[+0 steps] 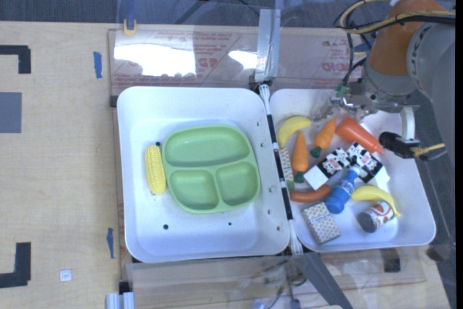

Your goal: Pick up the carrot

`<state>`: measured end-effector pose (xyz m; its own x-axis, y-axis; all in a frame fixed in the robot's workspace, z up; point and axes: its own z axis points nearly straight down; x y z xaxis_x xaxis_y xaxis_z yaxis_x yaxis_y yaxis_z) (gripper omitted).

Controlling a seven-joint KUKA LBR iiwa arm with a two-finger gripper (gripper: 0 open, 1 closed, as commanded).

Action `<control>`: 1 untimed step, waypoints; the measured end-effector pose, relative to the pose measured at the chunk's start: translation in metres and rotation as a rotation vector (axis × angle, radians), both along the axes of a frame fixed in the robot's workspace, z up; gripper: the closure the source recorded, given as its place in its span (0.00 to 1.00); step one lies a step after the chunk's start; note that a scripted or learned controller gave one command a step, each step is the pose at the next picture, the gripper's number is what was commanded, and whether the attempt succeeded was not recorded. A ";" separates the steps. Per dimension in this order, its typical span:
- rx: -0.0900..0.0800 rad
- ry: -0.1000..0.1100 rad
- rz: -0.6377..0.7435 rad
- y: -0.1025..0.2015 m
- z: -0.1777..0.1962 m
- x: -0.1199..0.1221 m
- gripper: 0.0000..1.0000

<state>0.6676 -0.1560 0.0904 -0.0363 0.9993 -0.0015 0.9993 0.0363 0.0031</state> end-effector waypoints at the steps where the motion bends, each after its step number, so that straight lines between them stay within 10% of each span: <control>1: -0.001 -0.003 0.002 0.001 0.011 0.001 1.00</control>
<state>0.6687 -0.1554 0.1014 -0.0386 0.9992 -0.0031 0.9992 0.0386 0.0061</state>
